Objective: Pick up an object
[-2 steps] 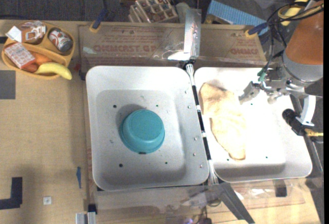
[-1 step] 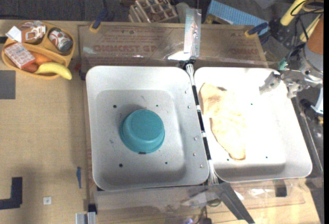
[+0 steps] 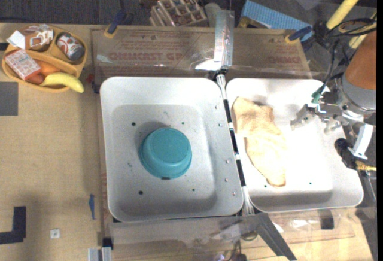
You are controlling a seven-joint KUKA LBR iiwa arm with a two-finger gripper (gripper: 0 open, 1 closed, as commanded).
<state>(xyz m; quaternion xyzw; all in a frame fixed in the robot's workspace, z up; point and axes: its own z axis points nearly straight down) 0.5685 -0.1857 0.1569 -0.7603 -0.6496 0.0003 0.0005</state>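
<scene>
A teal bowl (image 3: pixel 167 152) sits upside down in the left bin (image 3: pixel 119 98), just toward 7 o'clock from the bin's centre. A tan cloth (image 3: pixel 262 139) lies crumpled in the right bin (image 3: pixel 335 191), along its 9 o'clock side, close to the wall shared by the two bins. The hand (image 3: pixel 312 115) hangs over the right bin's 3 o'clock side, near the cloth but apart from it, with nothing between its fingers; how wide they stand I cannot tell. On the bench (image 3: pixel 48 158), at 10 o'clock, a tray (image 3: pixel 12 64) holds a banana (image 3: pixel 63 80).
</scene>
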